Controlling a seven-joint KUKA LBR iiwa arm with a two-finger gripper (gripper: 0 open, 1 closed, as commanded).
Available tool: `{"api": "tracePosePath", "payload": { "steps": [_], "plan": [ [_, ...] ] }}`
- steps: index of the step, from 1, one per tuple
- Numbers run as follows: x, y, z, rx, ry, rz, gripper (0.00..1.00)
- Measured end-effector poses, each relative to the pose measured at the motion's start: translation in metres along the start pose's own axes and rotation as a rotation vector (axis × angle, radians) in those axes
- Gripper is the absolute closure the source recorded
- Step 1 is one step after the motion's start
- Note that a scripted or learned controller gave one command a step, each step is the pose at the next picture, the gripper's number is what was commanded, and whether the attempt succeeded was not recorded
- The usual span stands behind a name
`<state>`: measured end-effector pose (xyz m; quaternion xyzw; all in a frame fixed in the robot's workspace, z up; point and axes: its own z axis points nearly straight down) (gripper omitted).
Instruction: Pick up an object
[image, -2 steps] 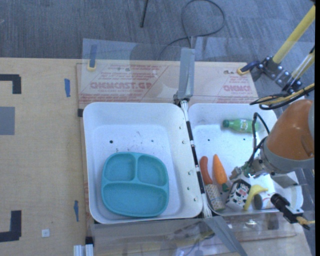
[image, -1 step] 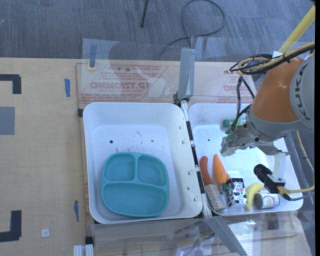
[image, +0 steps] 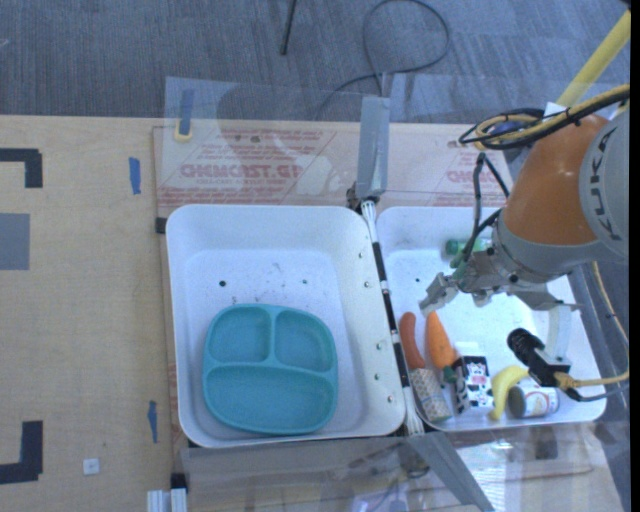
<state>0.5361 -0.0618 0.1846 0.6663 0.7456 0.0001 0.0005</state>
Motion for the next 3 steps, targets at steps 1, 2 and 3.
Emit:
{"api": "tracePosePath", "payload": {
  "steps": [1, 2, 3],
  "plan": [
    [-0.039, -0.050, 0.074, 0.001, 0.001, -0.219, 0.00],
    [-0.042, -0.048, 0.062, -0.006, -0.002, -0.214, 1.00],
    [0.001, 0.042, -0.021, -0.001, -0.001, -0.036, 1.00]
  ]
}}
